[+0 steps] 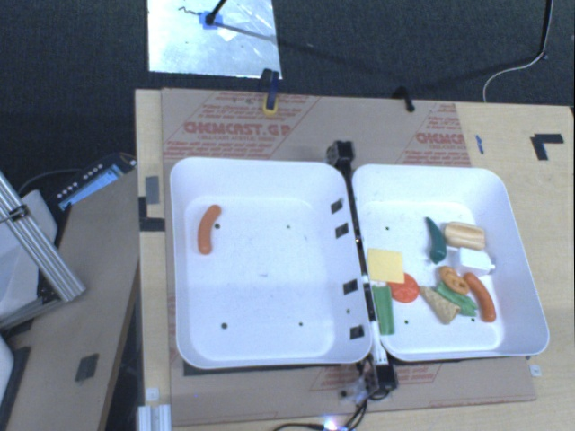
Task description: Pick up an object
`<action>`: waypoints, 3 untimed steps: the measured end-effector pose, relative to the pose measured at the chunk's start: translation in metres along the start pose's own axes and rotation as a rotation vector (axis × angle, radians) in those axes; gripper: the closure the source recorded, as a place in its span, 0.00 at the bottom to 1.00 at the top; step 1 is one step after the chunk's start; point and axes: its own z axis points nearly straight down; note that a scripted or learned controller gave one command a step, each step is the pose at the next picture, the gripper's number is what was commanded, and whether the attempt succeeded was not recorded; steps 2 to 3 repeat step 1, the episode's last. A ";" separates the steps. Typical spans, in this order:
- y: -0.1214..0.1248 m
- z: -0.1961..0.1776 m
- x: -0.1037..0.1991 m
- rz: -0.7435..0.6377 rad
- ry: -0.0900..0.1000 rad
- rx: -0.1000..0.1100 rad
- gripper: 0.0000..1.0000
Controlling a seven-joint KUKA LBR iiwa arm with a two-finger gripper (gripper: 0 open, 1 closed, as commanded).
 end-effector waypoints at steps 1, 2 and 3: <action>0.000 0.000 0.003 -0.001 0.000 0.001 1.00; 0.000 0.000 0.003 -0.001 0.000 0.001 1.00; 0.000 0.000 0.003 -0.001 0.000 0.001 1.00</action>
